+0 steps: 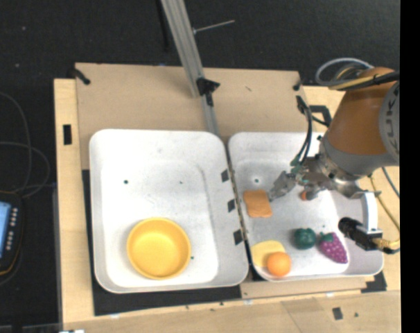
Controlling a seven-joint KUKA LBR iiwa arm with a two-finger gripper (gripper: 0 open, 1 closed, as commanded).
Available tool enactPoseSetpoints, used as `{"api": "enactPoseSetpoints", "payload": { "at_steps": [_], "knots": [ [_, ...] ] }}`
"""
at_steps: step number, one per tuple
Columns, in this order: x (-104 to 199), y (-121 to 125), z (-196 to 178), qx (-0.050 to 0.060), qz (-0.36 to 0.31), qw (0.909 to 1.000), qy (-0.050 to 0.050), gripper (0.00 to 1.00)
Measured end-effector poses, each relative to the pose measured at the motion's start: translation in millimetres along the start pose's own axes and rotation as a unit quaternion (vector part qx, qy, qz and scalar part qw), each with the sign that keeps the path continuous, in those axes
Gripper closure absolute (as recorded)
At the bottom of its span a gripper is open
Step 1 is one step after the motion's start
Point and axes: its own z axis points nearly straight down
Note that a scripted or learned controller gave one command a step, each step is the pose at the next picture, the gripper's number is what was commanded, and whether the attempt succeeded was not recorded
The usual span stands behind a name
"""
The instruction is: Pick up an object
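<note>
Several small objects lie in the right bin point(265, 151): a tan square slice point(257, 204) near its left wall, a yellow piece point(264, 248) with an orange ball point(278, 263) at the front, a dark green piece point(305, 238) and a purple bunch of grapes point(333, 247) at the front right. My gripper point(285, 184) hangs over the middle of the right bin, just right of and above the tan slice. Nothing shows in its grasp. The arm's orange band point(362, 123) and grey wrist cover the bin's right part.
The left bin point(154, 165) holds a yellow bowl point(159, 248) near its front. A metal pole point(189, 47) slants in from the top toward the gap between the bins. A black bracket point(359, 233) of the arm hangs over the right bin's front right corner.
</note>
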Motion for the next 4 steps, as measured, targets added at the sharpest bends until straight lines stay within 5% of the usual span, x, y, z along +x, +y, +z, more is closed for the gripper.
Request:
{"api": "enactPoseSetpoints", "payload": {
  "at_steps": [1, 3, 4],
  "knots": [
    [0, 0, 0, 0.0, 0.001, 1.0, 0.0, 0.0],
    [4, 0, 96, 0.003, 0.001, 1.0, -0.001, 0.0],
    [3, 3, 82, -0.001, 0.004, 1.0, 0.0, 1.0]
  ]
}}
